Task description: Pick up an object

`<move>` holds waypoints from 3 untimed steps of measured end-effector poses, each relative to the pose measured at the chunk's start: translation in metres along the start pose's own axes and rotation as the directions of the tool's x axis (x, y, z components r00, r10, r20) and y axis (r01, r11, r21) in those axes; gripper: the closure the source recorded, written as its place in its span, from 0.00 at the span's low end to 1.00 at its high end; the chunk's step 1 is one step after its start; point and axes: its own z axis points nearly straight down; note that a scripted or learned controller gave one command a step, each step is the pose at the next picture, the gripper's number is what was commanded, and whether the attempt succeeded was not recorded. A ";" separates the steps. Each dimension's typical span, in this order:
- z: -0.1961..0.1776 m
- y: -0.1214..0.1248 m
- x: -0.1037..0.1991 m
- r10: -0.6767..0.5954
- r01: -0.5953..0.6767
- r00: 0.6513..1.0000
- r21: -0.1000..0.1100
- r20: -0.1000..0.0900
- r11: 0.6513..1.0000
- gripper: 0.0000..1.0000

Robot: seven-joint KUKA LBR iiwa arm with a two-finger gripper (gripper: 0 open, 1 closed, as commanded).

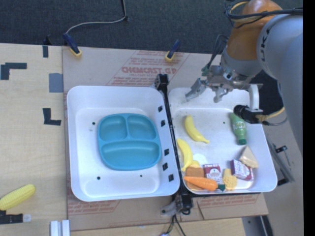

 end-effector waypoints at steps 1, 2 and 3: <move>0.029 -0.027 0.017 0.000 0.000 1.000 0.000 0.001 1.000 0.00; 0.098 -0.042 -0.013 0.001 -0.001 1.000 0.001 0.001 1.000 0.00; 0.126 -0.052 -0.014 0.000 0.000 1.000 -0.004 0.001 1.000 0.00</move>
